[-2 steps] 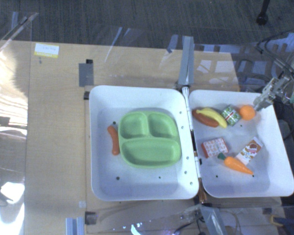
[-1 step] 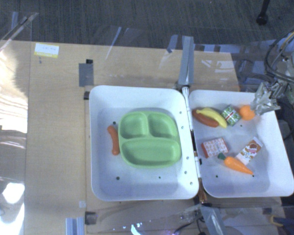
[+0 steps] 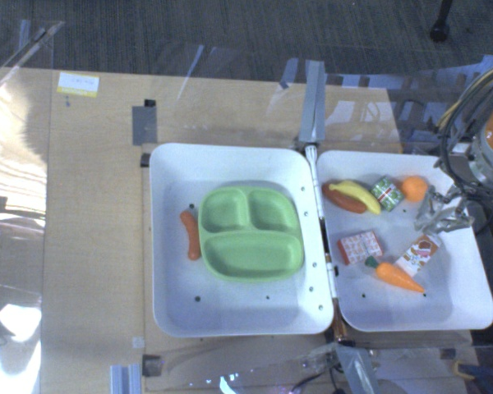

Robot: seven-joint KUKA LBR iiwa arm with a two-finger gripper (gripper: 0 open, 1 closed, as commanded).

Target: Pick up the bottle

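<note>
The hand (image 3: 445, 214) hangs low over the right-hand bin (image 3: 468, 314), near its far right side, and its metal fingers look spread apart with nothing between them. Just below it and a touch toward the bin's middle lies the bottle (image 3: 418, 255), a small white one with a red-and-brown label, tipped on its side at a slant. The hand seems close to the bottle's upper end but I would not say it touches.

What worries me is the crowding. The carrot (image 3: 398, 277) lies right against the bottle's lower end, on the side away from the hand, so a descent that lands a little long could catch the carrot instead, or pinch both. A bottle on its side can also roll or skid off if the fingers close along its length rather than across it, and the slant makes that alignment fussy.

Beyond the hand, further into the bin, the orange (image 3: 413, 188) and a small green can (image 3: 386, 193) sit near enough that a sideways correction might nudge them. The red box (image 3: 360, 247), the banana (image 3: 355, 194) and the green tray (image 3: 251, 233) in the other bin are well clear.
</note>
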